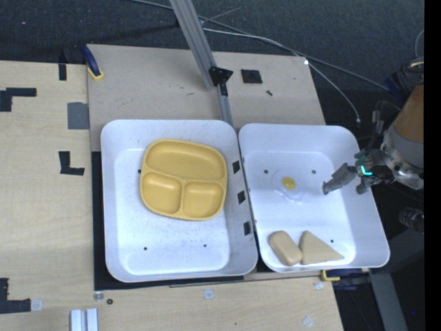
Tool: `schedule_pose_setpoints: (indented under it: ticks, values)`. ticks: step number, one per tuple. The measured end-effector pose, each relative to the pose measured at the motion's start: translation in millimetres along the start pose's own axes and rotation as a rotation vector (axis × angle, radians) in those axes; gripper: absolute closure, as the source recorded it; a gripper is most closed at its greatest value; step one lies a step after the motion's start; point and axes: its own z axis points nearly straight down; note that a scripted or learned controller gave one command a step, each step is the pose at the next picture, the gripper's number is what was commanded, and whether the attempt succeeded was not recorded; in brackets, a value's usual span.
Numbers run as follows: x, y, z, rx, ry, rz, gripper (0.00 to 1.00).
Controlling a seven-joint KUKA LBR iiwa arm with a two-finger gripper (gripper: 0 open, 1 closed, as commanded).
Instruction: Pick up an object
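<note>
Grey gripper (350, 178) hangs over the right bin's (344, 140) right edge; whether it is open or closed I cannot tell. Nearby lies a small yellow piece (289, 183). Two beige blocks (303, 247) sit at the front. Left bin (172, 264) holds a yellow divided plate (184, 178).

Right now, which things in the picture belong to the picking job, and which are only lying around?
Belong to the job:
- gripper, at the right bin's right side
- yellow divided tray in the left bin
- tan rounded piece, tan wedge and small yellow disc in the right bin

Only lying around:
- metal pole above the bins
- blue and yellow clamp on the bench
</note>
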Motion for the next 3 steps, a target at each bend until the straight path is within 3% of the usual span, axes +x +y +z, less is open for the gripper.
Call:
schedule_pose_setpoints:
  ticks: [1,3]
  values:
    - [-0.1,0.4,-0.6,-0.002,0.0,0.0,0.0]
    - [1.6,-2.0,108.0,0.003,0.0,0.001,0.0]
